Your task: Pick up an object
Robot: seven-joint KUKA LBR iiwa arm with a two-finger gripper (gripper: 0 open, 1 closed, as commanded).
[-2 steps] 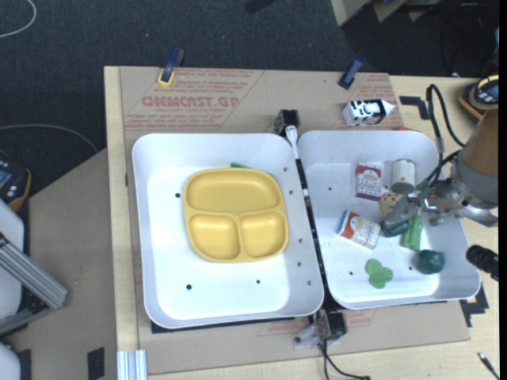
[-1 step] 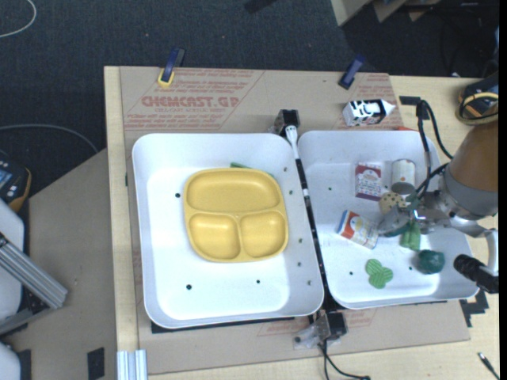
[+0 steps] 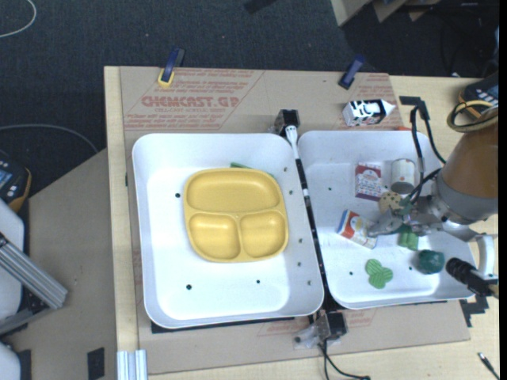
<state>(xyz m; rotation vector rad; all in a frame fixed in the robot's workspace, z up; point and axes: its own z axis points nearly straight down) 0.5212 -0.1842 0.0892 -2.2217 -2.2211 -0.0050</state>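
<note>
Bench (image 3: 198,101): flat brown board w/ red print, blue clamps at far edge, dark carpet beyond. Two shallow white bins sit side by side on it, inner rims touching along a black strip.

Left bin (image 3: 158,267): smooth white plastic, rounded corners. Yellow tray (image 3: 235,214) sits mid-bin, matte plastic, rounded rectangle w/ 3 compartments: one long one at the far side, two smaller ones at the near side. Long axis runs roughly left-right, slightly tilted. Wide bare floor on all sides of it, most at the near side. A sliver of green peeks out at the tray's far edge.

Right bin (image 3: 337,161): same white plastic, more crowded. Arm (image 3: 475,169) comes in from the right, grey w/ orange band, covering the bin's right rim. Gripper (image 3: 396,220) is low over the bin's centre-right among the small items; can't tell how far its fingers are apart, or whether anything is between them.

Small items, all in the right bin: red-white packet (image 3: 368,182) lying flat near the far middle, long axis approx. far-near. Red-blue-white carton (image 3: 349,225) left of the gripper, tilted, close to it. Green lumpy piece (image 3: 379,274) near the front rim, soft rounded shape. Dark teal round object (image 3: 430,261) at front right, just beside the arm. Left part of this bin's floor is bare.
</note>
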